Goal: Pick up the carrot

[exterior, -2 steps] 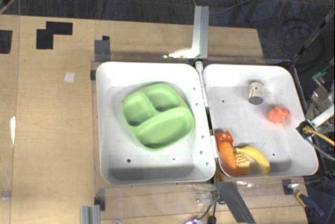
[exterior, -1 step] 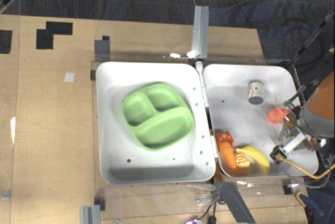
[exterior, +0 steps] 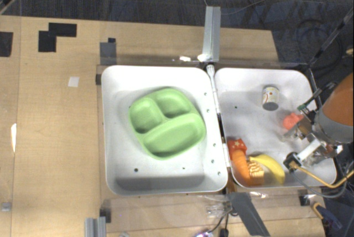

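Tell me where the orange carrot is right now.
The orange carrot lies in the right white bin, at its near left corner, beside the yellow banana and below a small red block.

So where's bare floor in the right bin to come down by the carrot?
Bare floor lies mid-bin, between the can and the carrot. The bottom-left corner is crowded: carrot, banana and red block bunch together. The gripper sits at the right wall.

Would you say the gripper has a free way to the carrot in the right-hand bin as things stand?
Probably yes, from above. The carrot lies in the right bin's near-left corner with its top uncovered. But the banana lies against it and the bin wall is close, so finger room looks tight.
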Motion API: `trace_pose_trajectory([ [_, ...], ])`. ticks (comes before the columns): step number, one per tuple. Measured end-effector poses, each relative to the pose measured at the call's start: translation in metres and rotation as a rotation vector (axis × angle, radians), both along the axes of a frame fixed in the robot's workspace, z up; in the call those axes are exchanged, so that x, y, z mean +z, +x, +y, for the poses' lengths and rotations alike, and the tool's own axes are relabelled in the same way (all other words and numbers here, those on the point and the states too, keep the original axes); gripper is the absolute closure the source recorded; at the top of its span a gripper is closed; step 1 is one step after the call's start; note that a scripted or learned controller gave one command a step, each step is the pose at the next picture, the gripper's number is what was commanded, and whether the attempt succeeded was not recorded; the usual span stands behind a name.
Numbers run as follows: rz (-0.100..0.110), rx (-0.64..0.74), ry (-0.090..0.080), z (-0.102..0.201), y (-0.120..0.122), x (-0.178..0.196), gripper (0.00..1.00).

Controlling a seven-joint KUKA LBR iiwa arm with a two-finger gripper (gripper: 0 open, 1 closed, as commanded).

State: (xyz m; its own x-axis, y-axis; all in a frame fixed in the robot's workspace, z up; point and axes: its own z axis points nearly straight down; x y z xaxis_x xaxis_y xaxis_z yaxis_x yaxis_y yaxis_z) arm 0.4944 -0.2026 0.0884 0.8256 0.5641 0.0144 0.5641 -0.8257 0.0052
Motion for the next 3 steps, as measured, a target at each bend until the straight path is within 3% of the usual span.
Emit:
trace_pose_trajectory([
  [1,0.017,-0.270,-0.001,-0.003,-0.006,0.107,0.00],
  [2,0.015,0.088,-0.005,-0.003,-0.005,0.129,0.00],
  [3,0.016,-0.233,-0.004,0.011,-0.004,0.205,0.00],
])
